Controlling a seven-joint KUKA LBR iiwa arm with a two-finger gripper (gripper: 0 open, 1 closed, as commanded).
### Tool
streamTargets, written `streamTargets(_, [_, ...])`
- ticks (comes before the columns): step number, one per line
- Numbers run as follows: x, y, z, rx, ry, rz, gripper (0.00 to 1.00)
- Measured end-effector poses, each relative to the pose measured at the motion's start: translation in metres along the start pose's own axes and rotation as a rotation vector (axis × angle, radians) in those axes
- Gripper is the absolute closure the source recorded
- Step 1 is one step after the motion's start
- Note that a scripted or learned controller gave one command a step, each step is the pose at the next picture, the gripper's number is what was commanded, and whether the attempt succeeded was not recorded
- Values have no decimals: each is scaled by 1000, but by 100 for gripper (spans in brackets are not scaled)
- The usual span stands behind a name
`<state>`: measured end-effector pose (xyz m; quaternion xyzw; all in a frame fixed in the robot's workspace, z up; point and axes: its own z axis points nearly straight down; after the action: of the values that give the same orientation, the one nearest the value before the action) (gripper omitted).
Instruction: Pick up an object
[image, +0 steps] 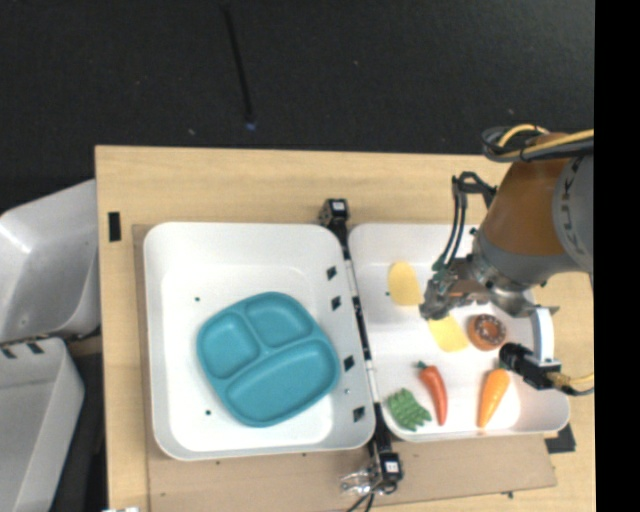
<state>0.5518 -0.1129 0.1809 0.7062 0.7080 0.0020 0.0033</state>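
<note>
End effector (441, 296) is down in the right bin (400, 420), right over two yellow pieces (404, 282). Honestly can't tell its state or whether it's grabbing anything. Carrots (491, 395) sit at 5 o'clock, blue plate (266, 357) in the left bin (170, 420).

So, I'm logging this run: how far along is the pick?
Nothing looks picked yet. The tool is low in the right bin, between two yellow pieces; whether it grips either is unclear. The red pepper, orange carrot, green item and blue plate lie untouched. Grasping and lifting remain.
</note>
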Motion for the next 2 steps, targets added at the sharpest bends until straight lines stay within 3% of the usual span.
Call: streamTargets(2, [-9, 11, -106, 0, -1, -1, 100])
